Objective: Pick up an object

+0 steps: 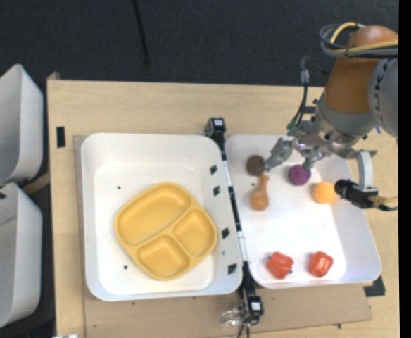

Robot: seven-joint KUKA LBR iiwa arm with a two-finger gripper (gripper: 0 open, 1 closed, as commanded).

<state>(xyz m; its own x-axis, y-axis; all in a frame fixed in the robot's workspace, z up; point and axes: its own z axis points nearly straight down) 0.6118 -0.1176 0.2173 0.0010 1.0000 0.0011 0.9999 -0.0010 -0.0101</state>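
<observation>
The right bin (346, 248) holds several small items. My gripper (293, 157) hangs over its far end, open, with nothing between the fingers. One fingertip (276, 153) is close beside a dark brown round piece (255, 165). The other is just above a purple ball (299, 175). An orange-brown gourd-shaped piece (260, 194) lies below the brown one. To the right of the purple ball rests an orange ball (324, 192). Two red peppers (279, 265) (321, 263) sit near the front wall.
The left bin (100, 259) holds a yellow divided plate (166, 229). A ridge with clips (230, 203) separates the two bins. The middle of the right bin is bare white floor. The grey arm with its orange band (350, 83) comes in from the upper right.
</observation>
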